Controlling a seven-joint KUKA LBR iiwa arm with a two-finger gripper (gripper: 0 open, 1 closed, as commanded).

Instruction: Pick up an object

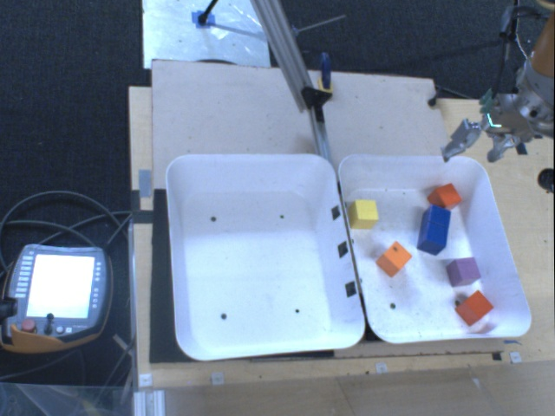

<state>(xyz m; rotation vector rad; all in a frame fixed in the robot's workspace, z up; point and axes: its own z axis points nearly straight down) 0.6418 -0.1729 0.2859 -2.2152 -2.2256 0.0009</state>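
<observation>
My gripper [479,145] hangs at the upper right, above the far right corner of the right bin [499,211]. Its two fingers are spread apart with nothing between them. In the right bin lie a yellow cube [363,213], a small orange cube [394,258], an upright blue block [434,229], an orange-red cube [445,196] just behind it, a purple cube [463,271] and a red-orange block [474,308] near the front right corner. The orange-red cube is the closest to the gripper.
The left bin [186,250] sits beside the right one, sharing a middle wall. A metal pole [286,42] slants over the board behind the bins. A teach pendant [56,297] lies at the far left.
</observation>
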